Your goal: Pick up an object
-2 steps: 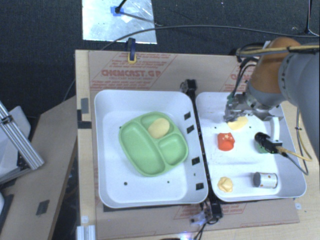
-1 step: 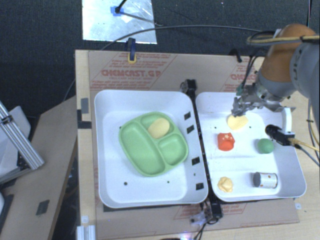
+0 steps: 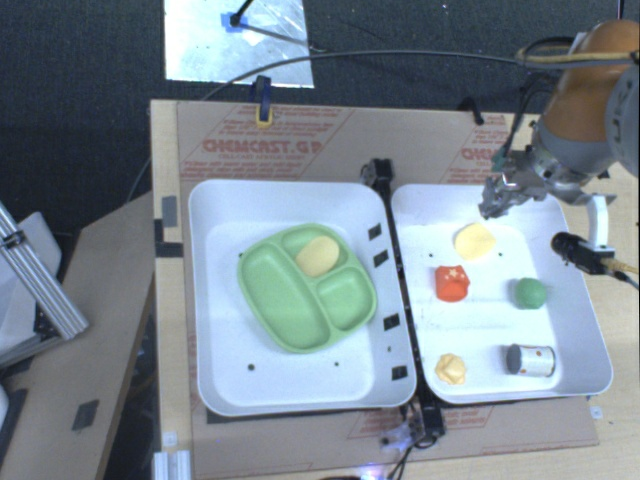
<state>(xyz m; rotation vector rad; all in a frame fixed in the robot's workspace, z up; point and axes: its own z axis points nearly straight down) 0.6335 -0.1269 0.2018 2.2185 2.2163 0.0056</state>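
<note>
Overhead | two white bins [image 3: 215,268] | cardboard-lined bench [image 3: 290,143] | dark carpet [image 3: 80,68]

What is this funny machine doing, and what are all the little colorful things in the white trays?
That grey and orange thing is a robot arm, photographed by a camera up above. At its end is a gripper, like two fingers, hanging over the right white bin. Its job is picking something up. In that bin lie a pale yellow piece, a red toy, a green ball, a small can and a yellow lump. The left bin has a green divided plate with a yellow piece on it. I see nothing held.
</note>
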